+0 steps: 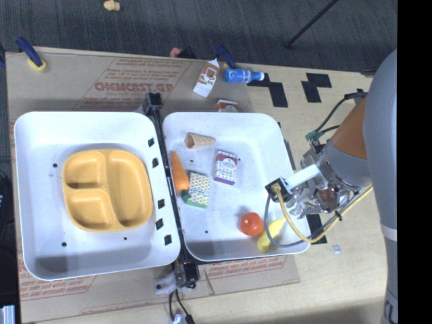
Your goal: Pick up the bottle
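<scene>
Desk: Count on the bench (351, 285), please?

Operator: Two bins, side by side, as I see them from the overhead camera. The left bin (30, 181) holds one yellow plate (108, 187) with three wells. The right bin (263, 137) holds six things: one cone (200, 140) near the far wall, one carrot (179, 172) along the left wall, one patterned packet (198, 188) just beside the carrot, one purple box (227, 167) near the middle, one tomato (252, 223), and one yellow fruit (268, 235) just beside it in the near right corner.

Desk: And the bottle?

Operator: One bottle (239, 76), blue, lying on its side on the bench beyond the right bin's far rim, outside both bins. One carton (207, 78) lies just to its left, and a second carton (227, 104) sits against the bin's far rim. Two blue clamps grip the bench's far edge, one (30, 52) at the left corner and one (223, 54) near the bottle.

Desk: Gripper?

Operator: One arm (385, 100), one gripper (312, 198). I have it over the right bin's right rim, near the fruit and tomato, well apart from the bottle. Whether its jaws are apart or together, I cannot tell from this angle. I see nothing held.
</scene>
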Robot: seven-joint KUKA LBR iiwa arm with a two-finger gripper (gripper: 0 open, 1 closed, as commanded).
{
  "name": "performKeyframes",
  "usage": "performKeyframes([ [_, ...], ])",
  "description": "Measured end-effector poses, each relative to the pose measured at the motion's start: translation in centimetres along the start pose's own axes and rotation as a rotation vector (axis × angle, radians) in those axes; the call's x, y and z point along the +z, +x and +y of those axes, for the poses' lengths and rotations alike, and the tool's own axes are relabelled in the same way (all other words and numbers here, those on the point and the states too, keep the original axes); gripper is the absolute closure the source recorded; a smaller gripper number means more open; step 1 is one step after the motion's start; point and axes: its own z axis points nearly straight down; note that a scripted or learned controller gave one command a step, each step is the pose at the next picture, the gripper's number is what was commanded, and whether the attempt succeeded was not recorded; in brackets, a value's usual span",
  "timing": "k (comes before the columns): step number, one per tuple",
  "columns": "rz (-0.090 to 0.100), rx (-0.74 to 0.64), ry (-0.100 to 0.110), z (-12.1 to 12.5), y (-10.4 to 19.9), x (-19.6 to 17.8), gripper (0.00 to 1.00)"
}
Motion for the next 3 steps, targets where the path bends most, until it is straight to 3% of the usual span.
performKeyframes([
  [1,0.002,-0.004,-0.001,-1.4,0.3,-0.8,1.0],
  [2,0.0,0.0,0.0,0.0,0.0,0.0,1.0],
  [3,0.002,-0.001,-0.001,-0.8,0.2,-0.5,1.0],
])
